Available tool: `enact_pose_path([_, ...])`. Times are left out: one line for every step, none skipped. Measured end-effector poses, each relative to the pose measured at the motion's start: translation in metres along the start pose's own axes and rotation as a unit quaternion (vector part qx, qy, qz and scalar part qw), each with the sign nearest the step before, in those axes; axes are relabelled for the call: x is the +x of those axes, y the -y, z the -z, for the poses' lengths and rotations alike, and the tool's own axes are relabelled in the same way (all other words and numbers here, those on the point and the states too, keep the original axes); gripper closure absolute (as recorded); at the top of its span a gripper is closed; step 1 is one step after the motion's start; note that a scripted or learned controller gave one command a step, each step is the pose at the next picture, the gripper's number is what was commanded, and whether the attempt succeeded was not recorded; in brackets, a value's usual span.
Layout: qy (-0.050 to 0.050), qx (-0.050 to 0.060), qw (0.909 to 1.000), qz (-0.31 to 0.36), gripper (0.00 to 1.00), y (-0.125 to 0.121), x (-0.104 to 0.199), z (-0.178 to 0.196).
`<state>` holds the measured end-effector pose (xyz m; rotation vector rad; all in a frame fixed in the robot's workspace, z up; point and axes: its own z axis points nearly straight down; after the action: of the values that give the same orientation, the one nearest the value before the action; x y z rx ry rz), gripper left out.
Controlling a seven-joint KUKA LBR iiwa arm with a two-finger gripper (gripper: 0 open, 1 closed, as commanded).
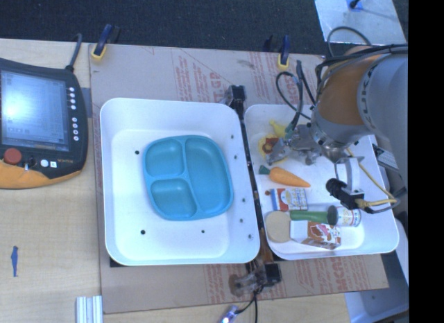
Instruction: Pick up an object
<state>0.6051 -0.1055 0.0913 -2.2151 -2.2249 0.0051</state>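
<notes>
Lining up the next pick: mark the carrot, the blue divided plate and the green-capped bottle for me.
carrot [290,177], camera view, middle of its orange body.
blue divided plate [223,176], camera view, its right rim.
green-capped bottle [309,215], camera view, on its green section.

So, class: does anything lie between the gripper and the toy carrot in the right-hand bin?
Nothing visible does. The gripper hangs just above the carrot in the right bin, with bare bin floor between them; the bottle lies beyond.

One fixed overhead camera looks down slantwise on both bins [111,176].
</notes>
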Motion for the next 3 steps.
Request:
enact_pose_path([-0.001, 0.001, 1.0000, -0.001, 0.00, -0.0507, 0.0043, 0.0006])
enact_pose_path([-0.001, 0.001, 1.0000, 0.000, 0.00, -0.0507, 0.0084, 0.0007])
enact_pose_path([-0.001, 0.000, 1.0000, -0.001, 0.00, -0.0509, 0.0037, 0.0007])
